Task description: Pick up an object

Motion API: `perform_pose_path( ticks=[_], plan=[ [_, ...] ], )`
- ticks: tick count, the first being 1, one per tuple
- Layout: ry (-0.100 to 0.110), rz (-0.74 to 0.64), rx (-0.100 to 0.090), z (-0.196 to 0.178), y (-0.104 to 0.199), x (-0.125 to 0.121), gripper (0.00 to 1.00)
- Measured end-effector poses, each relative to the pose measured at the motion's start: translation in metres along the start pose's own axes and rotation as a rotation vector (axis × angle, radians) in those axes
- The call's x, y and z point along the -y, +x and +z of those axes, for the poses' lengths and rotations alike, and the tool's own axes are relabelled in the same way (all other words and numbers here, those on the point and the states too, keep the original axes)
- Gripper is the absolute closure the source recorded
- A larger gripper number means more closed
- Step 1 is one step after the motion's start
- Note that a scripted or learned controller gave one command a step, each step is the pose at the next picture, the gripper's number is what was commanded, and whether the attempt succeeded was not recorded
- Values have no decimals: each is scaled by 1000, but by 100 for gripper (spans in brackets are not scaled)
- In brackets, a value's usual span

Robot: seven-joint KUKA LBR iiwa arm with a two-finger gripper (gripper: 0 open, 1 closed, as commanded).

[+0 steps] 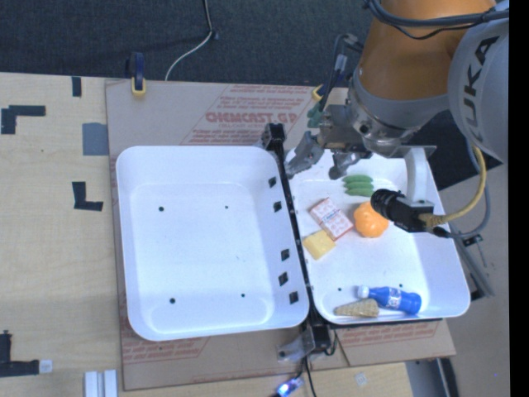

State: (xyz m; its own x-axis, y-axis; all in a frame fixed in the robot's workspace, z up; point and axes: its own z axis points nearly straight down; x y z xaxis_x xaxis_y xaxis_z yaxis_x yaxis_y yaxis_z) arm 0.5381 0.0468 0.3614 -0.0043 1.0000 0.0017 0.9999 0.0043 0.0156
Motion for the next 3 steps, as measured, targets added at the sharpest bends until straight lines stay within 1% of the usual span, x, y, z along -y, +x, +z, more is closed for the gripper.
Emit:
perform_pose_path(
  ticks=[1,2,3],
  plan=[
    [26,4,3,74,-2,37,100],
    [4,0,0,-40,14,33,100],
    [28,8,4,86,-17,36,100]
  ],
)
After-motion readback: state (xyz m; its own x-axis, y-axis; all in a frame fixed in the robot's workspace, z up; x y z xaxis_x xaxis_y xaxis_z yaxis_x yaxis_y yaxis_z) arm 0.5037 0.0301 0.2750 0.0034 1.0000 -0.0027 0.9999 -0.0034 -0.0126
